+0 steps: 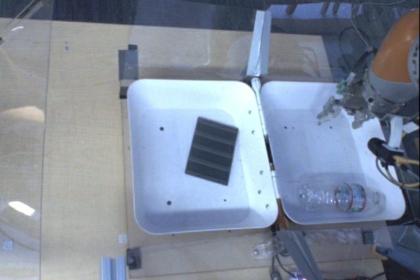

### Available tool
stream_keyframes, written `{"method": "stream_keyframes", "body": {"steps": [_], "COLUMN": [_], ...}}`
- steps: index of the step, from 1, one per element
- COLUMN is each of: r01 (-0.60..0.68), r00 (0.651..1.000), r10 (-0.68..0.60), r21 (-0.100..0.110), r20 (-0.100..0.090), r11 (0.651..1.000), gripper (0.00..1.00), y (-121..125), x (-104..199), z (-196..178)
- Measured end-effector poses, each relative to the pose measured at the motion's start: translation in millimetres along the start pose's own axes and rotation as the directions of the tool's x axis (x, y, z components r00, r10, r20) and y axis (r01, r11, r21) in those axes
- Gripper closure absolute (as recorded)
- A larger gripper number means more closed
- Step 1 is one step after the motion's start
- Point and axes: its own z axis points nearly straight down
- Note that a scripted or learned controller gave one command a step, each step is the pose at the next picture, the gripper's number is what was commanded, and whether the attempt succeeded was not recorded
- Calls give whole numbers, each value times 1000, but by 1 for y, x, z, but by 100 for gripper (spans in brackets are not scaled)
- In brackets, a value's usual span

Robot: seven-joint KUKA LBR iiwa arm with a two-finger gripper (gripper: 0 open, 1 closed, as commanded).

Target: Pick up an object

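A dark grey ribbed rectangular block [211, 151] lies flat in the middle of the left bin [151, 206]. Near the front edge of the right bin [295, 108], a clear plastic bottle [338, 197] rests on its side. My gripper [341, 116] hangs over the back right part of the right bin, well behind the bottle. It is open, its fingers spread with only the white bin floor showing between them.
A grey metal post [258, 42] rises behind the seam between the two bins. Black cables [387, 157] loop by the right bin's right rim. A clear panel [39, 108] covers the wooden bench on the left.
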Motion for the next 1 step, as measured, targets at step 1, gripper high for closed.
{"method": "stream_keyframes", "body": {"steps": [1], "r01": [-36], "r00": [999], "r10": [36], "r21": [-7], "r20": [-2], "r11": [999], "gripper": [0], "y": [-90], "x": [53], "z": [55]}}
